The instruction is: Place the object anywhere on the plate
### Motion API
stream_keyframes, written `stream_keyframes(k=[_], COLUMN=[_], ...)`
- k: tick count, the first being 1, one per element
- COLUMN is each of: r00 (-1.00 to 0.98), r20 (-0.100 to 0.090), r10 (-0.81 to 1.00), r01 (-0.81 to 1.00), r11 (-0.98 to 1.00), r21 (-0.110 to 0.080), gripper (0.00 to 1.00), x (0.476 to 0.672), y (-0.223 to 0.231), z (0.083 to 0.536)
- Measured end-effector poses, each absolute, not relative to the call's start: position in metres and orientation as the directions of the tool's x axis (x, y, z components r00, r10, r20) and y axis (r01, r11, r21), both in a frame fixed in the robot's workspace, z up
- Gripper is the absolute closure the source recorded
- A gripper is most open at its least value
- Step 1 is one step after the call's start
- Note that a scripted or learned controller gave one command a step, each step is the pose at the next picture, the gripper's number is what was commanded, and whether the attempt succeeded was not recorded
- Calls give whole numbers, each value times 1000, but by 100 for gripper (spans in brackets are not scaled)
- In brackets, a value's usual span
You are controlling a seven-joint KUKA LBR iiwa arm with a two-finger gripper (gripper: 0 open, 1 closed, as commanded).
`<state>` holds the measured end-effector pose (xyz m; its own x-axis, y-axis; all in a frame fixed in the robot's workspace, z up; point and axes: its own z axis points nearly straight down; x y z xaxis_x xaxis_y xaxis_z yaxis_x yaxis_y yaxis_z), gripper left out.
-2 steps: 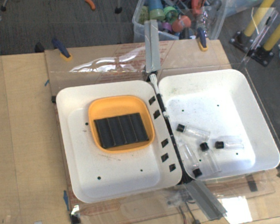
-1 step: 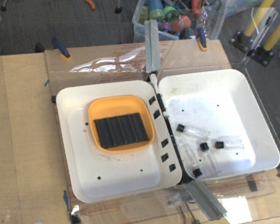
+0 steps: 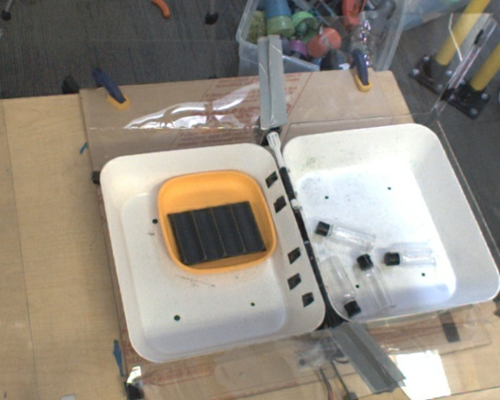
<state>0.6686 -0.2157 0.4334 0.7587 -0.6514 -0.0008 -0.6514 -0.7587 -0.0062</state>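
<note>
Two shallow white bins stand side by side on the wooden bench (image 3: 36, 259), touching along the middle of the frame. We see the left bin (image 3: 209, 317) at the centre left and the right bin (image 3: 379, 165) at the centre right. An orange plate (image 3: 209, 184) lies in the upper part of the left bin. A black ribbed block (image 3: 216, 233) lies flat on the plate, inside its rim. Several small clear vials with black caps (image 3: 361, 261) lie scattered in the lower left part of the right bin. How the gripper stands, apart or together, we cannot tell.
</note>
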Motion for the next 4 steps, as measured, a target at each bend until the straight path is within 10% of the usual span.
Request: stream_keyframes(k=[4], r00=[981], r20=[0], r10=[-195], r01=[-195], r11=[-981], r21=[-7], gripper=[100], x=[668], y=[-220], z=[433])
